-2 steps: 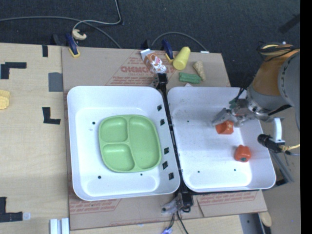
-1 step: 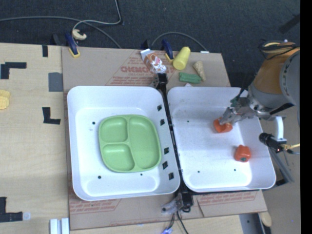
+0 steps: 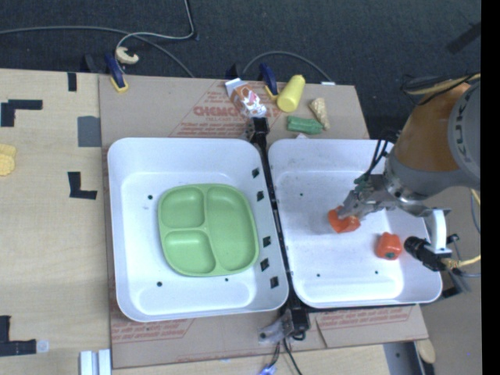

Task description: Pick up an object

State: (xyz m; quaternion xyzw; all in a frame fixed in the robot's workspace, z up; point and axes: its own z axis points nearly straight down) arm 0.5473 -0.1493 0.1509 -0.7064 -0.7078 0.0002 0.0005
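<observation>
Two small orange-red objects lie in the right bin (image 3: 312, 283). One orange object (image 3: 342, 223) sits near the bin's middle, directly under my gripper (image 3: 349, 208), whose dark fingers come down onto its top right. The fingers seem to straddle it, but the object still rests on the bin floor. The second orange object (image 3: 388, 246) lies apart to the lower right, near the arm's wrist.
The left bin (image 3: 129, 178) holds a green divided plate (image 3: 208, 229). Behind the bins, on the cardboard, lie a yellow bottle-like item (image 3: 291, 92), a green piece (image 3: 304, 125), a beige piece (image 3: 319, 112) and a small packet (image 3: 247, 98). Cables run along the back.
</observation>
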